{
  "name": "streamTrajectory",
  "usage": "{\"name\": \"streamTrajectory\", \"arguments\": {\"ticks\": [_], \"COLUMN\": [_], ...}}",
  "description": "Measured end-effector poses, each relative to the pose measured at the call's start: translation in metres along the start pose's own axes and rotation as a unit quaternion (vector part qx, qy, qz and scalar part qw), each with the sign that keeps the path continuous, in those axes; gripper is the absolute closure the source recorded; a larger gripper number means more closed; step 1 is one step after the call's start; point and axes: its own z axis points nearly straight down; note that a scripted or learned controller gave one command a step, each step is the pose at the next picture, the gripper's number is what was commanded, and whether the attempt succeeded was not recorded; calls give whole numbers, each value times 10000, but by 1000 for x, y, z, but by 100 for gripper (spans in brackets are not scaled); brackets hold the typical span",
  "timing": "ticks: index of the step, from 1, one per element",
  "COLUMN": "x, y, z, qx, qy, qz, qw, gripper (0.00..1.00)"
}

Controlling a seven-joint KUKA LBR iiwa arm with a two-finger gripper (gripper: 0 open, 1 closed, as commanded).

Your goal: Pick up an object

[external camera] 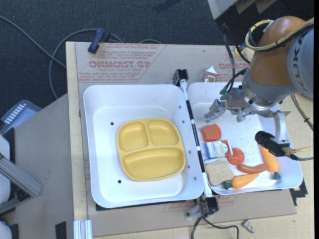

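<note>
Surface (124, 59): brown board carrying two white bins side by side.

Left bin (99, 133): one yellow divided plate (150, 148), three compartments, at centre.

Right bin (291, 176): items clustered toward the near edge and the dividing wall.
- Red block (211, 132), near the dividing wall.
- Small carton (216, 149), blue and white, just below the block.
- Tomato (236, 156), beside the carton.
- Bread slice (220, 172), near corner.
- Sausage (253, 168), beside the tomato.
- Two carrots: one (242, 180) along the near edge, one (270, 161) toward the right edge.

Arm (276, 49): grey with orange band, over the right bin's far end.

Hand (230, 109): above the bin's far part, nothing between its fingers; open or closed cannot be told.
</note>
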Motion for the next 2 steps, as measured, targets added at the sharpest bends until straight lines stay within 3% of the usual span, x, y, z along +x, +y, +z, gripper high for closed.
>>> {"name": "streamTrajectory", "arguments": {"ticks": [1, 2], "x": [-7, -45], "y": [9, 10], "z": [30, 130], "qx": [15, 7], "qy": [5, -2], "qz": [7, 7], "qw": [10000, 10000], "gripper": [0, 0]}}
